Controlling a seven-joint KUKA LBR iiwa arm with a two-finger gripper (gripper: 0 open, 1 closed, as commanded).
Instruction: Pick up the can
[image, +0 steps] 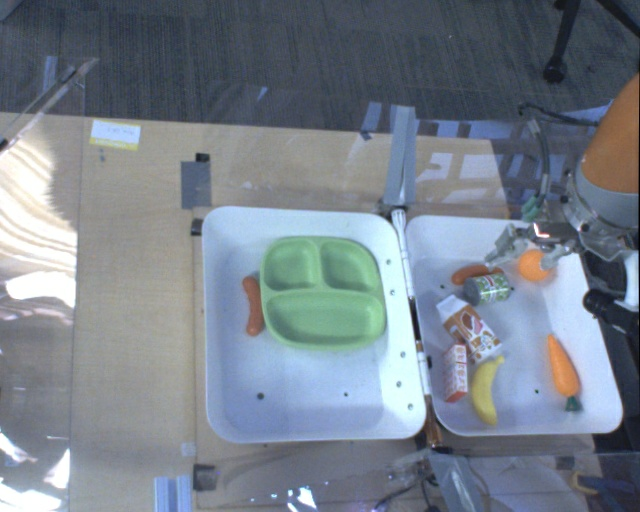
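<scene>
Bench (120, 300) carries two shallow white bins side by side. Right bin (590, 420) holds the can (487, 289): green/silver, lying on its side in the bin's upper-left qtr, approx. 10 o'clock from bin ctr. Just behind the can, touching or nearly so, a red-orange sausage (467, 273). Orange fruit (535, 266) sits at approx. 2 o'clock from the can, near but apart. Gripper (527, 243) hangs over the bin's top edge, at approx. 1 o'clock from the can, directly above/next to the orange fruit; arm enters from 3 o'clock w/ orange band at the frame edge. Jaw state: fingers appear spread, pale metal tips either side of the fruit's top; nothing seen clamped between them, can not in contact. Other right-bin items: juice carton (472, 331) at 6 o'clock from the can, small red packet (456, 373) below it, banana (486, 390) at the bin's 6–7 o'clock, carrot (563, 369) at 4 o'clock. Left bin (230, 400) holds a green divided plate (322, 292) at ctr-top, w/ a second sausage (253, 304) at the plate's 9 o'clock.
</scene>
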